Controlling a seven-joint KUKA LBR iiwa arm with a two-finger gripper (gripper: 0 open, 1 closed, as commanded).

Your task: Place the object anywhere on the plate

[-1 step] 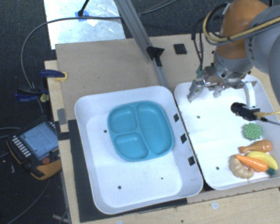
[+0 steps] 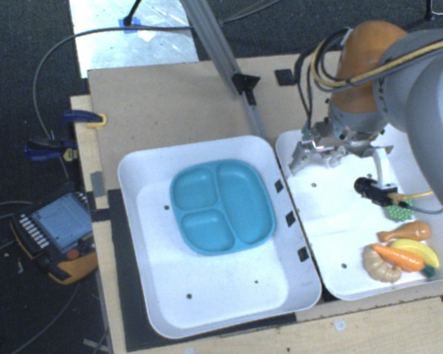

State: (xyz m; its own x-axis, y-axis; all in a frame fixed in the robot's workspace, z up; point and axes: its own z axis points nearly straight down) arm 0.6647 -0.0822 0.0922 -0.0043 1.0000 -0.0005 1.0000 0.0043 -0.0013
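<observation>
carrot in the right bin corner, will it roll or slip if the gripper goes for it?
The carrot looks tapered and smooth, so it may slip from a pinch. It lies against the banana and a tan piece, so it will probably nudge them rather than roll. It looks like a light toy.

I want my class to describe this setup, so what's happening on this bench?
A grey robot arm reaches in over the right bin, its hand hovering near that bin's upper left corner with nothing visibly held. A small pile of toy foods sits in the bin's lower right corner. The blue divided plate lies in the left bin, with nothing on it yet.
</observation>
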